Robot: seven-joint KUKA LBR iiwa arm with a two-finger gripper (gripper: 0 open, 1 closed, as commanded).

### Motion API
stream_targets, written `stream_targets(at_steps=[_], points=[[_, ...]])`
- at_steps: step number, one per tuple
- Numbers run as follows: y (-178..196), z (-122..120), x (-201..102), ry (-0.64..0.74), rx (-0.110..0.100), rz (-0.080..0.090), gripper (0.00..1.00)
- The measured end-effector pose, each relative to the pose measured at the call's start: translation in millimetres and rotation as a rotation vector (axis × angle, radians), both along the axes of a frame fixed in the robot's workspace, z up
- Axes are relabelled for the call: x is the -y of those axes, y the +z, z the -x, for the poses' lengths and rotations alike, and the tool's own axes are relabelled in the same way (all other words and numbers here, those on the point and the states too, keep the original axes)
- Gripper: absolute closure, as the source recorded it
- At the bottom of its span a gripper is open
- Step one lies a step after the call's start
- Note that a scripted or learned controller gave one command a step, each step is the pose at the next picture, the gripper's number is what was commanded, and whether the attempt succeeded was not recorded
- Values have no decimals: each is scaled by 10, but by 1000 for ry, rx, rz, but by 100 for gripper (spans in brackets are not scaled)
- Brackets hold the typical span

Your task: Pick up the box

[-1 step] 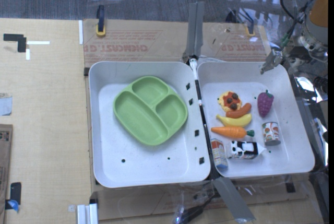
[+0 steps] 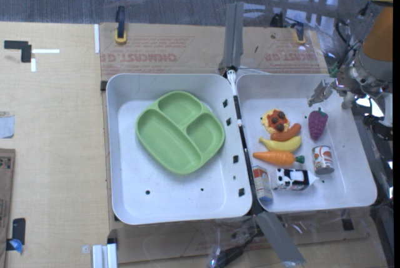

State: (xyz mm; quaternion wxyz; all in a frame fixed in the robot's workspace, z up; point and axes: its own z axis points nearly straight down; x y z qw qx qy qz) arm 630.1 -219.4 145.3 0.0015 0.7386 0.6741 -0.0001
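The gripper (image 2: pixel 325 90) hangs over the upper right part of the right bin (image 2: pixel 369 198), and its jaws stand apart with nothing between them. Nearest below it lies a bunch of purple toy grapes (image 2: pixel 317 123), near but clear of the fingertips. The box (image 2: pixel 291 179), a small carton with black-and-white cow patches, lies flat near the bin's front wall, well apart from the gripper. It touches or nearly touches a toy carrot (image 2: pixel 279 158) just behind it. A can (image 2: pixel 262 184) lies just beside it on the left, and a second can (image 2: pixel 322 159) stands to its right. A banana (image 2: pixel 275 144), a sausage (image 2: pixel 286 132) and a small pizza piece (image 2: pixel 275 118) crowd further back. The left bin (image 2: pixel 119 154) holds a green divided plate (image 2: pixel 180 131).

Assessment: the pick is not yet begun. Approach, descent, closure and lift all remain. The crowding of neighbours around the box is judged a risk to a clean grasp.
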Motion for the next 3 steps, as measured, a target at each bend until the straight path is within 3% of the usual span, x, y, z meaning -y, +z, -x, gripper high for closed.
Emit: stream_targets(at_steps=[1,2,3], points=[[-540,551,-80,405,-3,-2,0],[-530,272,-13,524,0,-4,0],[-432,271,14,519,2,1,100]])
